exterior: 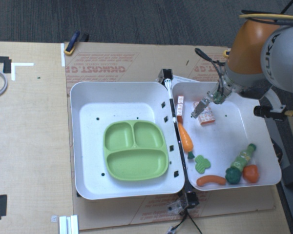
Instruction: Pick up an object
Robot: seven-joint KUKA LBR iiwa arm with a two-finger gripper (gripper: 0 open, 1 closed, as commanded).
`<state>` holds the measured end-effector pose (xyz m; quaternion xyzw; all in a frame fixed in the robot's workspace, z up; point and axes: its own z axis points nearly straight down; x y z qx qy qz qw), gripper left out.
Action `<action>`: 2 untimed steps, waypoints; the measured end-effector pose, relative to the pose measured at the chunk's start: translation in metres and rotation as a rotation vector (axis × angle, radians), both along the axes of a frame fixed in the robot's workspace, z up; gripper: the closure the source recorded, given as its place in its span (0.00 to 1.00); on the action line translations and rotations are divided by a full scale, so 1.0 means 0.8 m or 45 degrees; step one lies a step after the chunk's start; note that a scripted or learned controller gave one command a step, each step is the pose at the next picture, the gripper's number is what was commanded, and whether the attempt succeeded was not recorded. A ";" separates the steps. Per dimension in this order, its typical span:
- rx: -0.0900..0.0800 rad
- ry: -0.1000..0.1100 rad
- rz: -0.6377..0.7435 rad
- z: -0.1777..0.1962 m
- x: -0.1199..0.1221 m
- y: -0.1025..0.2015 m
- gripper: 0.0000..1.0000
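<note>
Your grey, orange-banded arm (256, 43) slants in from upper right; jaws (200, 110) over small red-white carton (207, 118), state unclear.

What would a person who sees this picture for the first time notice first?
The green plate with three sections stands out, lying in the middle of the left bin. Next comes the grey and orange arm reaching in from the right, its tool low over a small box in the right bin. A carrot lies beside the wall between the bins.
</note>
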<state>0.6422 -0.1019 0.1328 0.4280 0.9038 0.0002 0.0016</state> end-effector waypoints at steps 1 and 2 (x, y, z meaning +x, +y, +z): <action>-0.003 -0.010 0.089 -0.043 0.000 0.001 0.00; 0.001 -0.019 -0.259 -0.043 -0.023 0.001 0.00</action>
